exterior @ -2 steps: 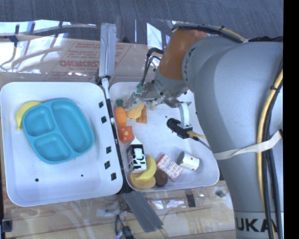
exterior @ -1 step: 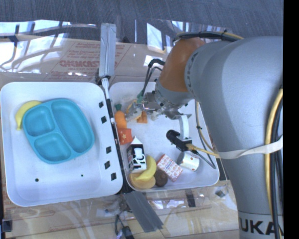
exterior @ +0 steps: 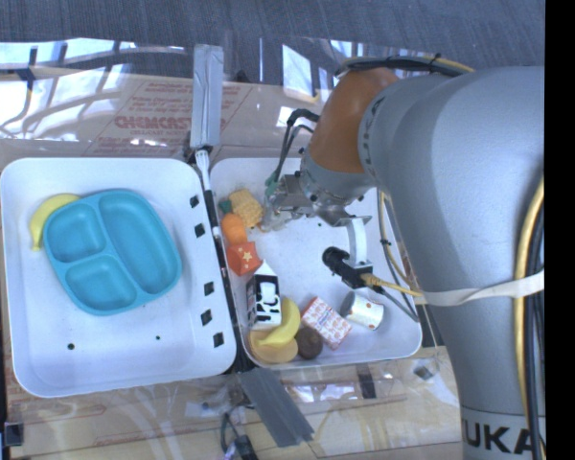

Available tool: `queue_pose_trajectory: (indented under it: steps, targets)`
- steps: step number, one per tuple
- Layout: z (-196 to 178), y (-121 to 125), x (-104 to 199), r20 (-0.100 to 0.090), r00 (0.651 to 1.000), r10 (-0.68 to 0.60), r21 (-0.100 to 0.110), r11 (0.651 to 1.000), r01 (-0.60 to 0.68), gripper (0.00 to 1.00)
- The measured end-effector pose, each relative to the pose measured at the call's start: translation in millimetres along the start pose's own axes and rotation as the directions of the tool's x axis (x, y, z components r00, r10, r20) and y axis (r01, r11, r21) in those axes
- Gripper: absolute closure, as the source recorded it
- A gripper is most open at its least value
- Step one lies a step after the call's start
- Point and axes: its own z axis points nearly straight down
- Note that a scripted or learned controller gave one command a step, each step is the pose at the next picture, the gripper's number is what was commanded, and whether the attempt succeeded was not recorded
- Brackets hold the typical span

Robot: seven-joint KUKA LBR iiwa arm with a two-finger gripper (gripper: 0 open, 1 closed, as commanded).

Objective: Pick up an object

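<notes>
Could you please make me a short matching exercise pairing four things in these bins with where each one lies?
Things:
1. blue divided plate
2. banana
3. orange ball
4. white cup

Places:
A. right bin, against the divider side
B. right bin, lying on its side near the lower right corner
C. middle of the left bin
D. left bin, tucked under the plate's upper left edge

Pairs: 1-C, 2-D, 3-A, 4-B

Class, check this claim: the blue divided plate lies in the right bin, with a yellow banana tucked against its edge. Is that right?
Not quite. The camera view shows the blue divided plate in the left bin, not the right one. The rest stands: a yellow banana is tucked against its edge.
</notes>
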Motion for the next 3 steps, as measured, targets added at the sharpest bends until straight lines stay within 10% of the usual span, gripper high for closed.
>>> queue_pose_trajectory:
  steps: [1, 2, 3]
  targets:
    - [0.0, 0.0, 0.1, 0.000, 1.000, 0.000, 0.000, 1.000, 0.000, 0.00]
    - [9.1, 6.8, -0.3, 0.005, 0.999, -0.043, -0.003, 0.999, 0.043, 0.00]
    - [-93.7, -10.9, 21.0, -0.001, 0.996, 0.086, -0.008, 0.996, -0.086, 0.00]
